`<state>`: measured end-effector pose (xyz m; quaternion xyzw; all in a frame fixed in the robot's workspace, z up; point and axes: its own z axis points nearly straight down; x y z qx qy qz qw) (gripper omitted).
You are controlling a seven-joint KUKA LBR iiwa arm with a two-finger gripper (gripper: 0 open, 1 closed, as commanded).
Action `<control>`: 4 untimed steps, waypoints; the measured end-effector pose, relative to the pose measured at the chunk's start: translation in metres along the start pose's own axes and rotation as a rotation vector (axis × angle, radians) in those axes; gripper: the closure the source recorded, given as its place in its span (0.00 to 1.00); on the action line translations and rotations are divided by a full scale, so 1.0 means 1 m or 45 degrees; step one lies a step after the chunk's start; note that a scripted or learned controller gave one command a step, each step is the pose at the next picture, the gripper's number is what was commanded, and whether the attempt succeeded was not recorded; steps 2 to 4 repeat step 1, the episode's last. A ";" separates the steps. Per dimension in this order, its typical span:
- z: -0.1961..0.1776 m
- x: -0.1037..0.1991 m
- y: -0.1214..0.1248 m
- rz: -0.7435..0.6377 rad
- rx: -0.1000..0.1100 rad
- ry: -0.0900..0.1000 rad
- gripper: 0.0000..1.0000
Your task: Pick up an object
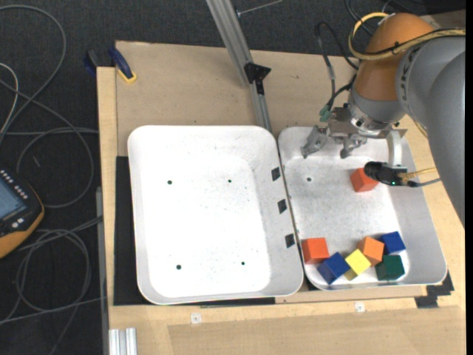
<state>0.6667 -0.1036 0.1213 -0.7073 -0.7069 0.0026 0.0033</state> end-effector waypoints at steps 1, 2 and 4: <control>-0.016 0.001 0.003 -0.001 -0.014 0.000 1.00; -0.016 0.001 0.003 -0.001 -0.014 0.000 1.00; -0.016 0.001 0.003 -0.001 -0.014 0.000 1.00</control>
